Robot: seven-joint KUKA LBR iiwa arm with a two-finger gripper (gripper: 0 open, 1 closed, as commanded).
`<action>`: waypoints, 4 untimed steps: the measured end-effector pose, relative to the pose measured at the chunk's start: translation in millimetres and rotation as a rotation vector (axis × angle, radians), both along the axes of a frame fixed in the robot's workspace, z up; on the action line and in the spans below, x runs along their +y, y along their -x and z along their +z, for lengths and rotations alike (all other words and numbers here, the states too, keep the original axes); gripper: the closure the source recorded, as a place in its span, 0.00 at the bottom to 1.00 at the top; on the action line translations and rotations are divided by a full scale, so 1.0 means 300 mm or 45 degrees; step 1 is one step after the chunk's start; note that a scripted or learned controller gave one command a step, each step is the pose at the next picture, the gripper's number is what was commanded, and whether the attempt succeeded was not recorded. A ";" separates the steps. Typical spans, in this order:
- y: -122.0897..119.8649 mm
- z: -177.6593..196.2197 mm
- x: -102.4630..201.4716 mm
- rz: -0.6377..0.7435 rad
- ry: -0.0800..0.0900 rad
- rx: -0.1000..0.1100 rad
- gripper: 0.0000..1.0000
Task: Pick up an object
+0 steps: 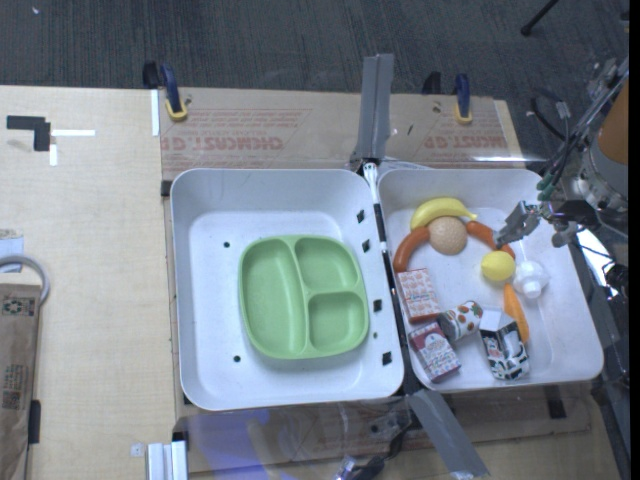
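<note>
The gripper (pixel 520 224) hangs over the right white bin (pixel 590 353), near its far right edge; I cannot tell its state. Just beside it lies a small round yellow lemon (pixel 497 266), touching a bent orange sausage (pixel 482 234). The green plastic divided plate (pixel 302 296) sits in the left bin (pixel 200 298).

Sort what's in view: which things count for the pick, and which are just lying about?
For the pick: gripper, banana, lemon, carrot, cartons in the right bin.
Lying about: green tray in the left bin, clamps.
</note>
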State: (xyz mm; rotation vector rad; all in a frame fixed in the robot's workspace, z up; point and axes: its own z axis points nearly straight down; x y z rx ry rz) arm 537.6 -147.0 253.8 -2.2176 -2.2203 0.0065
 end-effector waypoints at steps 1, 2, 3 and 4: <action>0.070 -0.194 -0.038 0.081 -0.002 0.000 0.00; 0.067 -0.171 -0.040 0.078 -0.002 0.004 1.00; 0.067 -0.171 -0.040 0.079 -0.002 0.005 0.00; 0.042 -0.459 -0.161 0.225 -0.002 -0.004 0.00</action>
